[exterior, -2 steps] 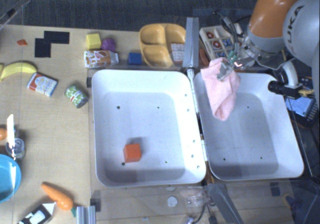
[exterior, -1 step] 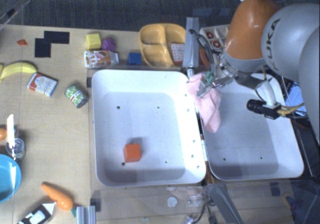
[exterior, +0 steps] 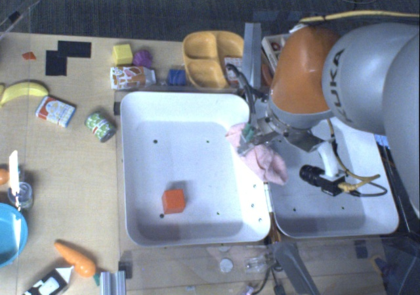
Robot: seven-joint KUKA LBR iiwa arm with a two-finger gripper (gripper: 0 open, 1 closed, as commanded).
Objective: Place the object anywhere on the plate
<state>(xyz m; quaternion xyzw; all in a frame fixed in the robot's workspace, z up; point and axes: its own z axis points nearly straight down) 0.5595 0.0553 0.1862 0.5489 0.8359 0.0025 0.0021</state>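
Note:
A crumpled pink cloth [exterior: 268,162] hangs over the wall between the two white bins, its top bunched at my gripper [exterior: 249,139]. The dark fingers are closed into the cloth's upper edge, above the right rim of the left bin [exterior: 197,110]. A small orange cube [exterior: 174,201] lies on the left bin's floor near the front left. A blue plate [exterior: 10,234] shows partly at the far left edge of the bench. The arm's orange band [exterior: 302,73] and grey body cover much of the right bin [exterior: 341,215].
A yellow divided dish [exterior: 211,57] stands behind the left bin, with small boxes and a purple item beside it. On the bench at left lie a banana [exterior: 23,92], a carton [exterior: 55,111], a green can [exterior: 100,126] and a carrot [exterior: 75,257]. A black cable plug [exterior: 321,177] hangs over the right bin.

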